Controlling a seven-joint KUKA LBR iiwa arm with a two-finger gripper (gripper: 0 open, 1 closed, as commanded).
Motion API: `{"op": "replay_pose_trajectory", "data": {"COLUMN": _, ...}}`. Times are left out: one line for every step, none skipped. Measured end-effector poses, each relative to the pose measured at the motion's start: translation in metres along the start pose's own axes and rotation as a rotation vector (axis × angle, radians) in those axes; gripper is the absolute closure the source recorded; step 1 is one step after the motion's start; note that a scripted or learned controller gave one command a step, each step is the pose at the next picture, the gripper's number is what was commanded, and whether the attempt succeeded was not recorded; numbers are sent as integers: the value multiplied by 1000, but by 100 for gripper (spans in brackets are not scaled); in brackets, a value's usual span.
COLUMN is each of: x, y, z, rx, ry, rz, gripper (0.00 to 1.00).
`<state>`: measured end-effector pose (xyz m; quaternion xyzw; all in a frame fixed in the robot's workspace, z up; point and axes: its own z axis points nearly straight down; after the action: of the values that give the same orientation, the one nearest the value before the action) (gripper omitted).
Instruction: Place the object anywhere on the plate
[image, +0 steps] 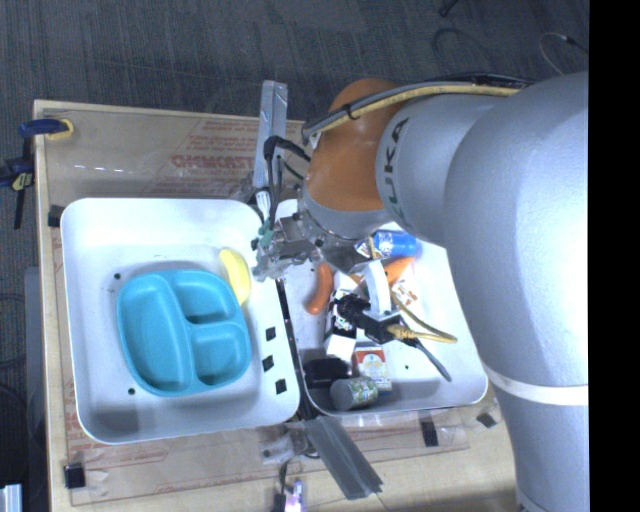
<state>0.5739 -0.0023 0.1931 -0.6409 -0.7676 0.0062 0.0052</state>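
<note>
Over on the left, you have the left bin sitting on the surface, and inside it the blue plate, a three-compartment tray whose sections look bare. Nothing rests on it, so by my reading the placing is not yet done. Just past the plate's upper right corner you see the yellow object, a small banana-like piece, lying against or very near the bin's right wall and apparently touching or just beside the plate's rim; you cannot tell from this slant whether it sits on the bin floor or hangs slightly above it. Directly to its right is the end effector, hovering at the divide between the two bins. Its tip is dark and cluttered with cables, so you cannot tell how it stands or whether it grips the yellow piece at all. What is left, as I judge it, is to get that piece inward over one of the plate's compartments and leave it there. Further right, the arm's orange band and grey body hide much of the right bin; you can make out an orange carrot-like item, a blue-capped bottle, small cartons and a dark can, but labels are too small to read
</note>
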Motion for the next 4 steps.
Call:
{"op": "replay_pose_trajectory", "data": {"x": 52, "y": 59, "z": -71, "rx": -10, "ry": -1, "rz": -54, "gripper": 100}}
{"op": "replay_pose_trajectory", "data": {"x": 129, "y": 1, "z": 19, "rx": -6, "ry": -2, "rz": -331, "gripper": 100}}
{"op": "replay_pose_trajectory", "data": {"x": 143, "y": 109, "z": 2, "rx": -9, "ry": -3, "rz": -299, "gripper": 100}}
{"op": "replay_pose_trajectory", "data": {"x": 192, "y": 118, "z": -51, "rx": -10, "ry": -2, "rz": -15, "gripper": 100}}
